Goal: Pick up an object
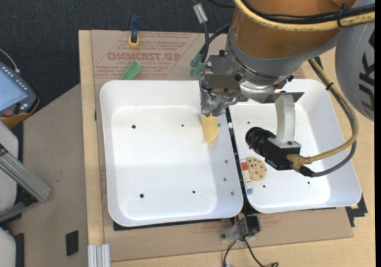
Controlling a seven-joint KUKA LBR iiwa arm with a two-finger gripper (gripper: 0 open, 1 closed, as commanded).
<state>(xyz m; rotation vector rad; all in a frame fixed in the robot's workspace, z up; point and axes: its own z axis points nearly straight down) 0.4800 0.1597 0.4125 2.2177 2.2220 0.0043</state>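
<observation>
My gripper [208,113] hangs over the right side of the left bin [119,140], close to the divider between the bins. A pale yellow wedge-shaped object [210,131] hangs straight down from the fingertips, its top pinched between them. In the right bin [324,176] lies a round tan biscuit-like disc with dark dots [256,168], and beside it a small red and blue item [246,171]. The arm's large orange and grey body covers the upper part of the right bin.
A black cylindrical unit [268,146] on a white bracket hangs from the wrist over the right bin, with a yellow cable looping to its right. Green clips [132,70] and a blue-yellow clamp [134,34] sit on the cardboard behind the bins.
</observation>
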